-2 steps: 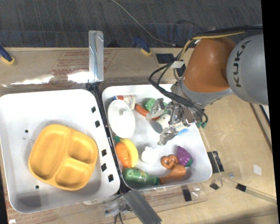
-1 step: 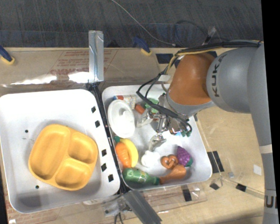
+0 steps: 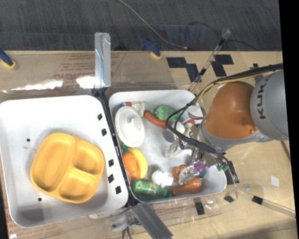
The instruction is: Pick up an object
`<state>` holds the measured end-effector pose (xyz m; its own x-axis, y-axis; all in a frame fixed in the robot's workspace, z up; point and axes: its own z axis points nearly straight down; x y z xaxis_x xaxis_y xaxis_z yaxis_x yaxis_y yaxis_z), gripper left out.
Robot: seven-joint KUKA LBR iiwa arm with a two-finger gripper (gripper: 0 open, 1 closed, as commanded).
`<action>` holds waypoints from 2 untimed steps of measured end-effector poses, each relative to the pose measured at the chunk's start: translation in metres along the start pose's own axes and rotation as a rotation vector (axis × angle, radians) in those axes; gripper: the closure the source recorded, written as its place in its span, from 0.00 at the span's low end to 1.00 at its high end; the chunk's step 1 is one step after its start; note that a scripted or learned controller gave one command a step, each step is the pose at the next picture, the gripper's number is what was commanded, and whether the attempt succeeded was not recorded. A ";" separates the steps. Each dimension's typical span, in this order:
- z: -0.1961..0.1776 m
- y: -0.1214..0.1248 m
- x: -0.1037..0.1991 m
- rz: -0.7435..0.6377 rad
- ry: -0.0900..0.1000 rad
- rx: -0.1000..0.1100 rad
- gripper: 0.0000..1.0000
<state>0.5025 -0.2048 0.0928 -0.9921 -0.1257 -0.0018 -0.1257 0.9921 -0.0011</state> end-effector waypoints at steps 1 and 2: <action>0.000 -0.003 0.002 -0.063 -0.001 0.000 0.00; -0.003 -0.001 0.014 -0.140 -0.013 0.003 0.00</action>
<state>0.4883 -0.2071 0.0954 -0.9648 -0.2625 -0.0145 -0.2624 0.9649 -0.0055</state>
